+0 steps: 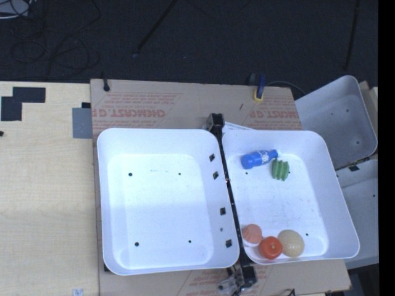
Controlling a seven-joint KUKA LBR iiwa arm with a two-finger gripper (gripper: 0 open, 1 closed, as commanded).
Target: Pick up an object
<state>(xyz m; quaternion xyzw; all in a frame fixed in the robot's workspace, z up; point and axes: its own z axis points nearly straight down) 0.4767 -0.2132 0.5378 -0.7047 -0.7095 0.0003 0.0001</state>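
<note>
Gripper apart or together we cannot tell, and we think no picking is done yet: the blue bottle and green toy lie at the right bin's far end, three round toys at its near edge.

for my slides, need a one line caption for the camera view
Right bin holds a blue bottle, green toy, and three round items at its near edge; left bin beside it.
</note>
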